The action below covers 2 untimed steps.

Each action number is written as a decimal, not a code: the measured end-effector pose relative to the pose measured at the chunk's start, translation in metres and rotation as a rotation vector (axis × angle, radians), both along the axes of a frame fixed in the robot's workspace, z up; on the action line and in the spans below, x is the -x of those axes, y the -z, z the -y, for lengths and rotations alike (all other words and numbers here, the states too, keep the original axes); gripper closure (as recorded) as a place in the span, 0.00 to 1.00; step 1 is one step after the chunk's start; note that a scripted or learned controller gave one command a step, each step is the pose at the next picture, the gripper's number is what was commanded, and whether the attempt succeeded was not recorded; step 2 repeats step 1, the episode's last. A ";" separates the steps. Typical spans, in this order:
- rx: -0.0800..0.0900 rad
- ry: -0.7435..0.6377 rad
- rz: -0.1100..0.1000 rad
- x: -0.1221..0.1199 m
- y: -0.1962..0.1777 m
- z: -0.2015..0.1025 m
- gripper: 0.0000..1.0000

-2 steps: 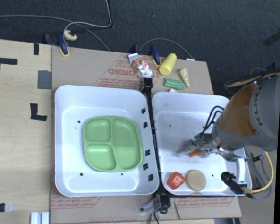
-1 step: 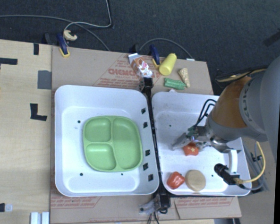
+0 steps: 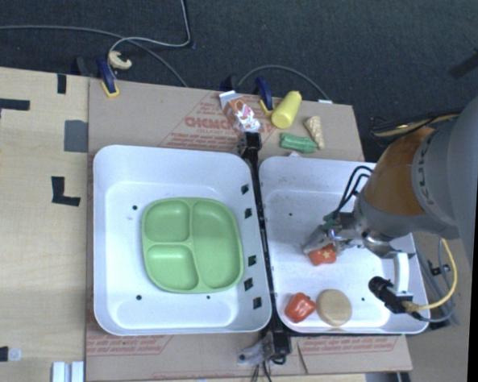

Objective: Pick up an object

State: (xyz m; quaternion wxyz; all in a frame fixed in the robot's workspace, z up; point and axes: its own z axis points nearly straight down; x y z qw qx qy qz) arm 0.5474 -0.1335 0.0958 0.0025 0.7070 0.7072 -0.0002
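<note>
Though its grip cannot be told, claw [image 3: 326,238] over a small red object [image 3: 323,255], long axis unclear.

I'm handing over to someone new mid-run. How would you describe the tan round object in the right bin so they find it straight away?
Start at the right bin, the one the arm reaches into. Go to its near edge, below the tool, where two things lie side by side. The tan round object is the right-hand one, a pale beige disc; the red object beside it and the red object at the tool are both bright red.
</note>
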 end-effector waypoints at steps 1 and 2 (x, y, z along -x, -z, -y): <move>-0.004 -0.002 -0.004 -0.025 -0.088 -0.093 1.00; -0.004 -0.002 -0.004 -0.025 -0.088 -0.093 1.00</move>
